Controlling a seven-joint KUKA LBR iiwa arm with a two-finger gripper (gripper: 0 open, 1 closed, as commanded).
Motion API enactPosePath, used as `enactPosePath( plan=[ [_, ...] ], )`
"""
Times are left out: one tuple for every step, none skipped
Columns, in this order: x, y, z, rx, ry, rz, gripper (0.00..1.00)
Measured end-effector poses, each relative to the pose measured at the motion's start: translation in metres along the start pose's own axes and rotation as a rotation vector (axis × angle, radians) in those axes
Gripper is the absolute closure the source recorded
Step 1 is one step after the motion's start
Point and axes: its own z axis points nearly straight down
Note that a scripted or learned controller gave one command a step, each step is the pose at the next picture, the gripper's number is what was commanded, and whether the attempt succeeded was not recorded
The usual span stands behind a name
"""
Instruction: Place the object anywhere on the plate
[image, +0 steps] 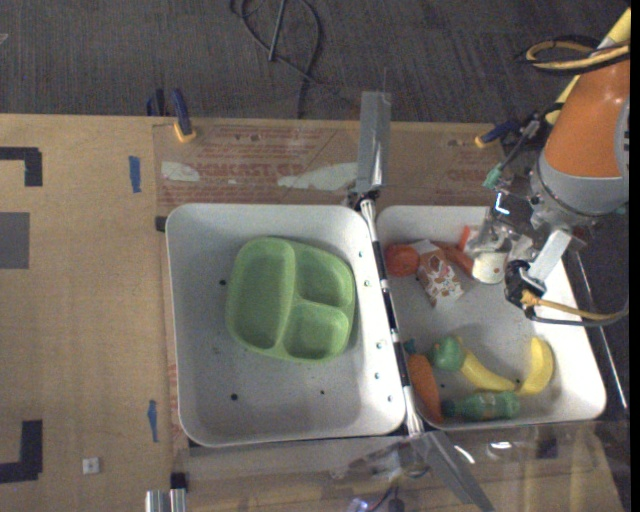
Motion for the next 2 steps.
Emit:
enactPosePath(
  plan=[
    [0.061,-0.039,0.056,0.0,0.001,-0.211,1.0],
    [0.104,-0.049,0.053,-0.014,-0.016,-0.325,1.0]
  ],
)
